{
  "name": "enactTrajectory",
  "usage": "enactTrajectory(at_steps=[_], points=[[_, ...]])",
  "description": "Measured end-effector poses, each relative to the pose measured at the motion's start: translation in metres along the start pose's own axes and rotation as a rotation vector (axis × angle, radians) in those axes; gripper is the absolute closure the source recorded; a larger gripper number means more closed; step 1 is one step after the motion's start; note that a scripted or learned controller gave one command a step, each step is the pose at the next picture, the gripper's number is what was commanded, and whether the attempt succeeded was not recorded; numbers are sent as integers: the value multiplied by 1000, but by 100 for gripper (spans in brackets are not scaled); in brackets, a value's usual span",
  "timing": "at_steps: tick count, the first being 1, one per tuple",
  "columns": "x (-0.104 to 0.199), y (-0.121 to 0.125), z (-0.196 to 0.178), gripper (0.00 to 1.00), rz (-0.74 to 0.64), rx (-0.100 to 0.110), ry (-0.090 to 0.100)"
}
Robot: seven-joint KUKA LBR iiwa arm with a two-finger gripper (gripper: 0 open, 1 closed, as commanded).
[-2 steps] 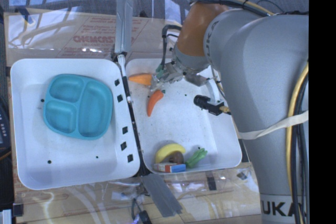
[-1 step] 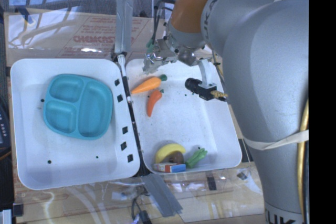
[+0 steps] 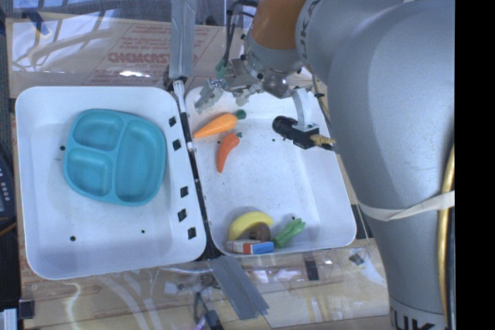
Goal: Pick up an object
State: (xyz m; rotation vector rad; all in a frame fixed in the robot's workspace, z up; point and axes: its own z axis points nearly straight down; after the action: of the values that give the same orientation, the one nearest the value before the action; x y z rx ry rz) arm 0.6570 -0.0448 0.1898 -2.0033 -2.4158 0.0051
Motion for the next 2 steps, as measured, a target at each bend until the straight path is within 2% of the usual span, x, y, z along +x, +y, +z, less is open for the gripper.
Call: enactTrajectory(at_steps=[1,2], points=[[-50,-21,71,0,-95,3,2],[-44,-34,101,0,-197,1,2]])
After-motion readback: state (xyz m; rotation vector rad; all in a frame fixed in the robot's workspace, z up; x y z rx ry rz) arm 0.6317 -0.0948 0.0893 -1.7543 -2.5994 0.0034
